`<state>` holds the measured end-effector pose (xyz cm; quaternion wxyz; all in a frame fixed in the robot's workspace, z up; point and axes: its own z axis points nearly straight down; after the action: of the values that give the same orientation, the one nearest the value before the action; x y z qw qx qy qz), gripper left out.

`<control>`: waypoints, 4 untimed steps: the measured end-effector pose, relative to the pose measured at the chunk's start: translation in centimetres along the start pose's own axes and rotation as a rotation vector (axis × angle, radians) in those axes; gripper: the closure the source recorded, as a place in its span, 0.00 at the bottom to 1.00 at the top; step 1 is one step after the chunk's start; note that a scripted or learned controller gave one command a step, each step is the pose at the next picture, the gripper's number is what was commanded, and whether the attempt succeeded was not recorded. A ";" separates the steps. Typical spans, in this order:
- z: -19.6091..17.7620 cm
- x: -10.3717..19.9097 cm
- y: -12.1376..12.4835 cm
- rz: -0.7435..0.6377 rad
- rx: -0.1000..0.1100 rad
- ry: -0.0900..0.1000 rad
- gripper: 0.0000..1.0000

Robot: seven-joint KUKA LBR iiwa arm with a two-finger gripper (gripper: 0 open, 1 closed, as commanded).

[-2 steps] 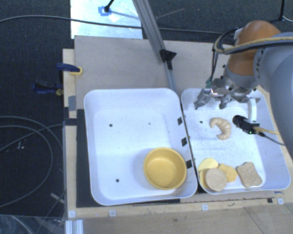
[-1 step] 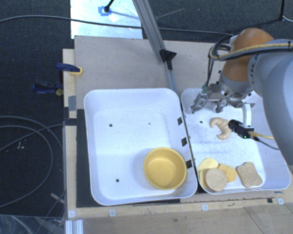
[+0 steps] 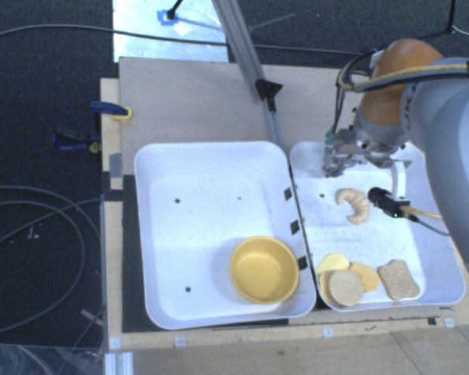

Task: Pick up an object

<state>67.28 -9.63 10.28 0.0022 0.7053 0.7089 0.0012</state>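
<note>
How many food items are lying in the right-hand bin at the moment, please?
4: a croissant mid-bin, and along the near edge a round bun, a yellow piece behind it, and a bread slice. An orange bit beside the bun may be another.

Both bins are plain white, the left bin [image 3: 180, 209] dotted with a few dark specks. At its five o'clock sits a mustard-yellow bowl [image 3: 264, 269]. In the right bin [image 3: 445, 276], a pale tan croissant [image 3: 355, 204], and at six o'clock beige and yellow pieces [image 3: 346, 281], perhaps toy bread. The counter [image 3: 187, 100] is light tan.
</note>
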 end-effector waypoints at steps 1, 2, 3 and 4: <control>-6.4 -0.4 -0.1 0.005 -0.002 0.001 1.00; -12.0 0.2 0.9 -0.001 -0.003 0.001 1.00; -12.6 0.2 1.0 -0.002 0.001 0.001 1.00; -13.6 6.2 0.9 -0.006 0.001 0.003 1.00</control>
<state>68.13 -3.45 23.87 0.0008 0.7032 0.7109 0.0020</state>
